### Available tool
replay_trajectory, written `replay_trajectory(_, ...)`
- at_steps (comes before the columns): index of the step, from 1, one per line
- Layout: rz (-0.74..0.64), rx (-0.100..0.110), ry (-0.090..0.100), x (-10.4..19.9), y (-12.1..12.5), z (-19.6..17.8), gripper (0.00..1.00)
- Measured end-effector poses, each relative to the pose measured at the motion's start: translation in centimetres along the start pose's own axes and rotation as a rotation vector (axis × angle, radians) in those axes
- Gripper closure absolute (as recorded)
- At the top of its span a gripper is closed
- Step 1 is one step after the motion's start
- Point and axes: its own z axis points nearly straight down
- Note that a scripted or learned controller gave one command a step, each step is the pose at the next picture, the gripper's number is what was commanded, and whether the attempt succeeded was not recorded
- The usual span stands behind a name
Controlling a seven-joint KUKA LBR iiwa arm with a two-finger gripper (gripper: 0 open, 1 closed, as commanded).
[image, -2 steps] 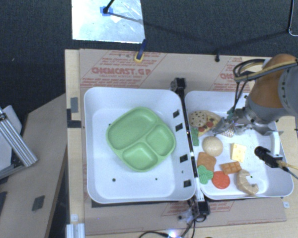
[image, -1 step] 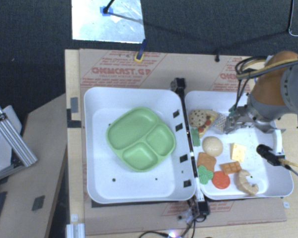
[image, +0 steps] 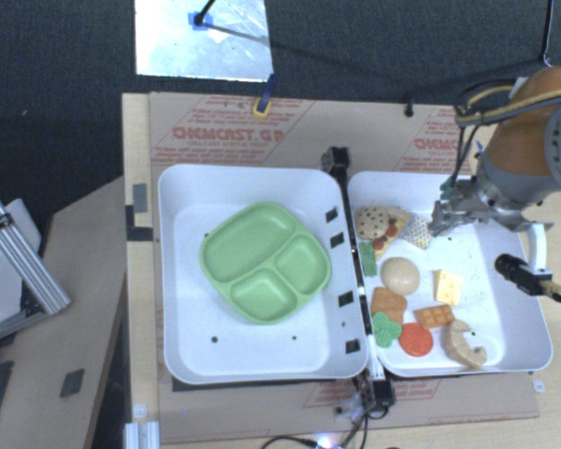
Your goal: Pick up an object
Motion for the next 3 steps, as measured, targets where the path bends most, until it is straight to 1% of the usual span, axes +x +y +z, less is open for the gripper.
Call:
replay_trajectory(1,0.0,0.001,0.0,0.0,0.0,-4.4,1.0)
replay_trajectory(2,0.0,0.002,0.0,0.0,0.1,-7.4,1.0)
replay_trajectory(3,-0.002,0.009,0.002,4.3,-3.1,-6.4,1.0)
